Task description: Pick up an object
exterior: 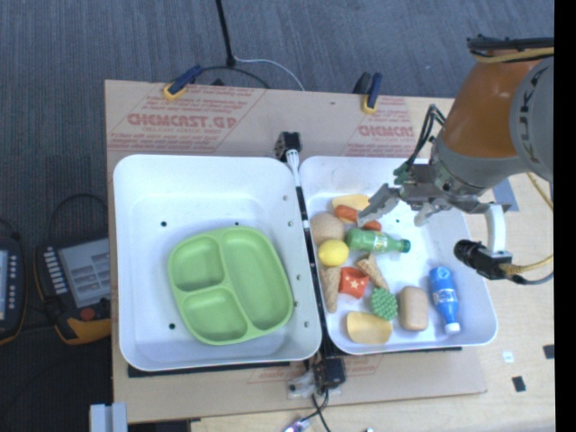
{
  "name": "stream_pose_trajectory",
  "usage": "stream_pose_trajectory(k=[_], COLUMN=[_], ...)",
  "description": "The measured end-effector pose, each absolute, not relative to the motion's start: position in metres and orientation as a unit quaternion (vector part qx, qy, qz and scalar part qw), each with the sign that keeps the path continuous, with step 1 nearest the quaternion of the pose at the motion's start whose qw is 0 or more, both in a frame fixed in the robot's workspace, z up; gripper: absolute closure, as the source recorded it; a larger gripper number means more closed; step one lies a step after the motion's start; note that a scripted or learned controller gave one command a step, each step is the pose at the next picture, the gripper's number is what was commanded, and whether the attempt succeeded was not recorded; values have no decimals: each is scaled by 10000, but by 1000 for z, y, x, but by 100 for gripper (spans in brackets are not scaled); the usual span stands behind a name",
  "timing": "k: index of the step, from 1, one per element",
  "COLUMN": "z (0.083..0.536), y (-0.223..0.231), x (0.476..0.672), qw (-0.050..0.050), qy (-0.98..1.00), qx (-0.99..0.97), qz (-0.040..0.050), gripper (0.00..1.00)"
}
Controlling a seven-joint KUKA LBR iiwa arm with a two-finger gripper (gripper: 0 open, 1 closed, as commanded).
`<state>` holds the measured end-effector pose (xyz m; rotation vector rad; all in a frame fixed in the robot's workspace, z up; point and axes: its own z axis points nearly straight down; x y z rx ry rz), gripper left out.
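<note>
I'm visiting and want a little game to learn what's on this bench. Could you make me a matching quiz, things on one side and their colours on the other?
Things:
1. divided plate
2. lying bottle with white cap
3. lemon
4. band on the arm

Colours:
A. yellow
B. orange
C. green
D. blue

Pairs: 1-C, 2-D, 3-A, 4-B
</note>
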<state>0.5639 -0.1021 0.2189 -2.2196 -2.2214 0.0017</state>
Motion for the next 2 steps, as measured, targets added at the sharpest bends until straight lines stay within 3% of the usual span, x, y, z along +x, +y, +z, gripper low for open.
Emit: stream_pose_trajectory(k=[1, 2], z=[169, 94], y=[-101, -137], x=[599, 618], qw=[3, -13], qy=[-7649, -7590], qx=[-6442, -6511], qz=[6, 0], gripper=[0, 0])
